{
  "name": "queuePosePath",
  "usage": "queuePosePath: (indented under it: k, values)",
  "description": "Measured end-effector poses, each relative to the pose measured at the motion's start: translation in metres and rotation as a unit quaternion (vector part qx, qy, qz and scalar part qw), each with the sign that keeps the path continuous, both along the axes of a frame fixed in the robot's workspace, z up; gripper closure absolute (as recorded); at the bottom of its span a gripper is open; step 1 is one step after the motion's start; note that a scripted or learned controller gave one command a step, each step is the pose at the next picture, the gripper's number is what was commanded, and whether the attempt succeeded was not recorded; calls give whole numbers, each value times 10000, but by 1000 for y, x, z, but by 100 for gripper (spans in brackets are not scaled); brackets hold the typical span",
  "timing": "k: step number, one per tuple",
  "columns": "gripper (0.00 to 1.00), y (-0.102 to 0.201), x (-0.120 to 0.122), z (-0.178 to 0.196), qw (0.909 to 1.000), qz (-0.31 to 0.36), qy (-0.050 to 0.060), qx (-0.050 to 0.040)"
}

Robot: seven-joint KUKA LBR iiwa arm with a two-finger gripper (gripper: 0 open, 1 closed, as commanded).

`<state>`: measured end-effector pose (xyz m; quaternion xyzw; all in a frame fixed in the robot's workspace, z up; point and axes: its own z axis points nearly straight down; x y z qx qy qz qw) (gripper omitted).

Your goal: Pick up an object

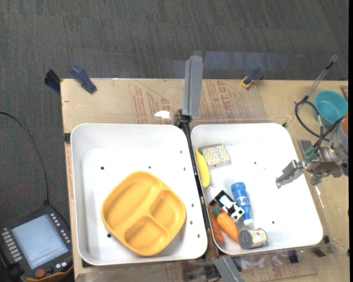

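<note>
The right bin (282, 135) holds several small objects along its left side. There is a patterned block (215, 154), a yellow banana (203, 169) and a blue bottle (240, 196). A black-and-white item (226, 203), an orange carrot (226, 226) and a small can (252, 238) lie there too. My gripper (301, 177) hangs over the bin's right part, well to the right of the blue bottle. Its fingers (286, 174) stand apart, open, with nothing between them.
The left bin (88, 140) holds a yellow divided plate (143, 212). A grey post (193, 87) rises behind the bins' shared wall. A teal cup (331, 104) and cables (309, 119) sit at the right edge, and a pendant (32, 242) lies on the floor at lower left.
</note>
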<state>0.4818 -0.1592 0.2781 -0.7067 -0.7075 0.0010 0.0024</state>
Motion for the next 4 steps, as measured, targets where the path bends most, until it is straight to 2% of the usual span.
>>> queuePosePath:
  k: [1, 2, 3, 4]
  values:
    - [0, 26, 20, -157, 10000, -40, -7, 3]
    - [0, 57, 74, -193, 9992, 387, -2, 2]
    - [100, 56, 73, -184, 9994, 353, 11, 12]
    - [100, 85, 99, -60, 10000, -19, -3, -9]
